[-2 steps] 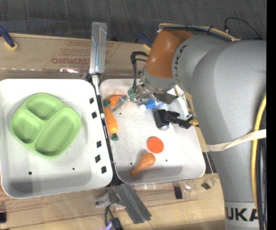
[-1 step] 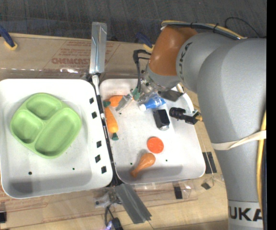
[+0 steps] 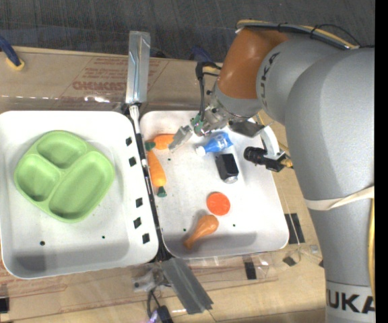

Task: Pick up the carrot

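1. Carrot [image 3: 157, 170] lies flat in the right bin [image 3: 261, 200], lengthwise along its left wall and touching it or v. nearly. Its green stub end points toward the bin's front edge.
2. A short orange piece [image 3: 162, 140] sits just past the carrot's other end, near the back-left corner. Poss. a 2nd carrot, can't tell.
3. Gripper [image 3: 178, 140] hovers at the back of the bin, just beside that short piece and apart from the long carrot. Open or closed? Can't tell from this angle. Nothing visibly held.
4. Handling, my guess: toy plastic, so light, stiff, smooth and prob. slippery. The taper means a pinch near the thin end could squirt it out.
5. Best hold, imo: across the narrow width at the thicker mid-section. The snag is the wall side, which leaves v. little room to get in.
6. Orange disc [image 3: 218, 203] and drumstick toy [image 3: 202, 227] sit toward the front edge, well apart from the carrot, so no clutter problem there.
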### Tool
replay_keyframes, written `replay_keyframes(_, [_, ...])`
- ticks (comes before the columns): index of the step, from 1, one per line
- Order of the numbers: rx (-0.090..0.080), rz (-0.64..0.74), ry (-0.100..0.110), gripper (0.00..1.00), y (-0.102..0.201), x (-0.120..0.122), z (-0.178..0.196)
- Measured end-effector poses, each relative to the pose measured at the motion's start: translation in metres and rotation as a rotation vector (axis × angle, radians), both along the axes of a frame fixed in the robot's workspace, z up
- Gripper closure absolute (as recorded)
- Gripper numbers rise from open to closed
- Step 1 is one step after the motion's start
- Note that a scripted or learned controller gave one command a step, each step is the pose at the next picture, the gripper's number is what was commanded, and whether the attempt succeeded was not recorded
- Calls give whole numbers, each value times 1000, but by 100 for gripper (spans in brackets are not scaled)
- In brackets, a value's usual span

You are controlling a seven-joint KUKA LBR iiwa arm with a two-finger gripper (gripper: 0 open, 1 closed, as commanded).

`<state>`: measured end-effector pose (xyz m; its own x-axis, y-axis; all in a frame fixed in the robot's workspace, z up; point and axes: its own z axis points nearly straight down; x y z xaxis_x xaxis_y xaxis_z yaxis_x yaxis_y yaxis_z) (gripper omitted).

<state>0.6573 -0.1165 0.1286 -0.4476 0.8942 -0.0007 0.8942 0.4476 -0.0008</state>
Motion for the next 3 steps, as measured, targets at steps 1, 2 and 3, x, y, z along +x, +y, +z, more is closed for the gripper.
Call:
replay_keyframes(1, [-4, 122, -7, 0, 16, 2, -31])
replay_keyframes(2, [0, 80, -1, 0, -4, 1, -37])
replay_keyframes(3, [1, -177, 6, 0, -8, -8, -38])
